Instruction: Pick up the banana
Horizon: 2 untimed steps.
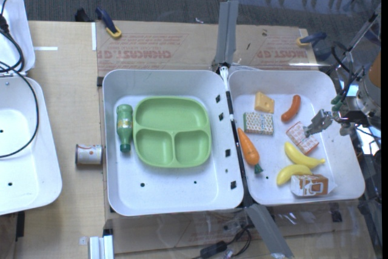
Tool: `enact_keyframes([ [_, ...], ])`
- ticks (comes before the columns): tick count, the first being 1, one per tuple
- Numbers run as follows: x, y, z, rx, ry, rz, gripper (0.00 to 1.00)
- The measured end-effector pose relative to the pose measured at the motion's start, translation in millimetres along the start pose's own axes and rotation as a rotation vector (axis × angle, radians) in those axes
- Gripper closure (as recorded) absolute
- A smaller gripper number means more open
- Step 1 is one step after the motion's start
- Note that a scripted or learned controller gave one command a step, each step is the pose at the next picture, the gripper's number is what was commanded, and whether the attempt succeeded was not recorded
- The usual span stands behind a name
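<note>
Camera view: the banana [302, 158] lies in the right bin [345, 148], just beside the red-and-white packet [301, 136]. It looks like light, stiff, smooth toy plastic; its curved middle suits a grasp. The pincer [317, 124] hovers near the packet, parted, holding nothing.

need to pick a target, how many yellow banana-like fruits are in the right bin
2. One banana lies just below the red-and-white packet; a second yellow fruit lies below it, touching the carton. None seems hidden.
</note>
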<state>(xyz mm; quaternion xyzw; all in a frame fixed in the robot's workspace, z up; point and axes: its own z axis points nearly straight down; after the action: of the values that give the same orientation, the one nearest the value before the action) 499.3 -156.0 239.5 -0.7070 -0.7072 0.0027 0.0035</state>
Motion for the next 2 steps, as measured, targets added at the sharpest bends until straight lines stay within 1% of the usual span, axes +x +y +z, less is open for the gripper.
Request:
enact_keyframes([
  [1,18,18,64,-0.001,0.0,-0.208,0.0],
  [2,4,-13,152,-0.002,0.001,-0.224,0.0],
])
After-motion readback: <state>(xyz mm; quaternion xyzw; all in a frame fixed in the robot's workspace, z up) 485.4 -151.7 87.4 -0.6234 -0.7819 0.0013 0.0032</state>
